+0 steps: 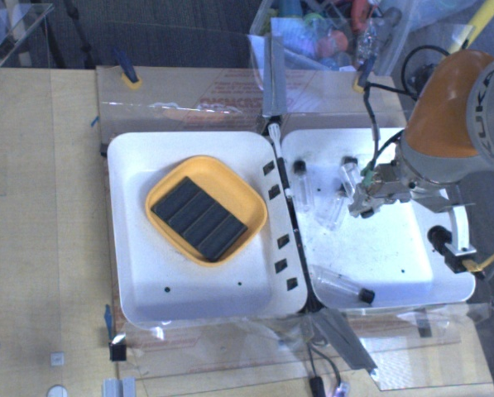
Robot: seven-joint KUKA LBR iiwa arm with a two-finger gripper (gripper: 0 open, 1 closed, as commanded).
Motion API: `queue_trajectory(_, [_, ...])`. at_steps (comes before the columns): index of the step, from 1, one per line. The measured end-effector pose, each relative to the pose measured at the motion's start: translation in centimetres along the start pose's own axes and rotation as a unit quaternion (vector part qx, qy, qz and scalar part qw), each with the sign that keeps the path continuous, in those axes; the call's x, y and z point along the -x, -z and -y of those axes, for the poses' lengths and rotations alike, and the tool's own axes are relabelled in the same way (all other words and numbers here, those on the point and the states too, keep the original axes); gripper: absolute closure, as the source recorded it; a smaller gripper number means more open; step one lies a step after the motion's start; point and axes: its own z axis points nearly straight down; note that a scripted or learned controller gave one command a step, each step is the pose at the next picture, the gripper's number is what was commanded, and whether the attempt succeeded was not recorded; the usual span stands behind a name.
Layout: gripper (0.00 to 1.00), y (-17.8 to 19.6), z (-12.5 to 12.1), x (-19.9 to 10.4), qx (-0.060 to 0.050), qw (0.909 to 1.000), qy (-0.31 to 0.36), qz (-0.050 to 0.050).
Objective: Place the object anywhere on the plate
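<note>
Black ridged slab (201, 215) flat on yellow plate (160, 193), left bin (132, 246). Gripper (360, 200) low in right bin (395, 251) beside clear plastic piece (330, 213); open or closed, cannot tell. Risk: slippery piece nudged aside, nothing grasped.

Even, bright overhead light washes out the white bins (230, 300); focus is soft, with faint shadows.
</note>
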Motion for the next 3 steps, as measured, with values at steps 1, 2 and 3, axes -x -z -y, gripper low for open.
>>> queue_trajectory(1, [1.00, 2.1, -3.9, -4.1, 0.000, 0.9981, 0.061, 0.000])
queue_trajectory(2, [1.00, 0.1, -7.9, -5.9, 0.001, 0.9774, 0.212, 0.000])
queue_trajectory(3, [1.00, 0.1, -9.3, -8.8, 0.002, 0.9500, 0.312, 0.000])
